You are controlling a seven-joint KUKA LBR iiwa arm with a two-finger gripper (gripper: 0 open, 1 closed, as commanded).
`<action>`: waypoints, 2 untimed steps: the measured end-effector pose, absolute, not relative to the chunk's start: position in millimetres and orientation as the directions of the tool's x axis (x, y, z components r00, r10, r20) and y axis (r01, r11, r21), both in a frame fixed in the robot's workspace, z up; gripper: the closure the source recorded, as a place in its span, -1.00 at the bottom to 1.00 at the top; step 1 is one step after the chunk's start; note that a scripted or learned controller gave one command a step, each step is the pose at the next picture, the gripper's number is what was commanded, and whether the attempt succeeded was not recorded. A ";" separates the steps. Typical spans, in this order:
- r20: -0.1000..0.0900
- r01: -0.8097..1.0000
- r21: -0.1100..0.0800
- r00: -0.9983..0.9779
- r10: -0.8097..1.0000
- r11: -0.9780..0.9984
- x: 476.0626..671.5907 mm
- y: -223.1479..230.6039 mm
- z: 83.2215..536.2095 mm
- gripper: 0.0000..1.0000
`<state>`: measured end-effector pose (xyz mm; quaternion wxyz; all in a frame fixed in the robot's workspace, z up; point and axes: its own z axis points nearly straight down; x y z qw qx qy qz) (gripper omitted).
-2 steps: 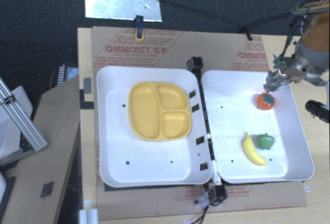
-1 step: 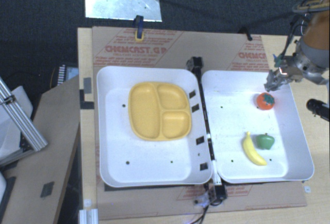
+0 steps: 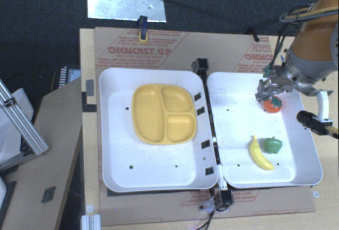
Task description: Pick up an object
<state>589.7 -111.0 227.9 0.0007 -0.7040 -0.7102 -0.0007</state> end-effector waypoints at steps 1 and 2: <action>0.002 1.000 0.001 -0.009 1.000 0.009 576.9 -67.1 232.9 1.00; 0.002 1.000 0.001 -0.010 1.000 0.010 570.0 -19.1 223.1 1.00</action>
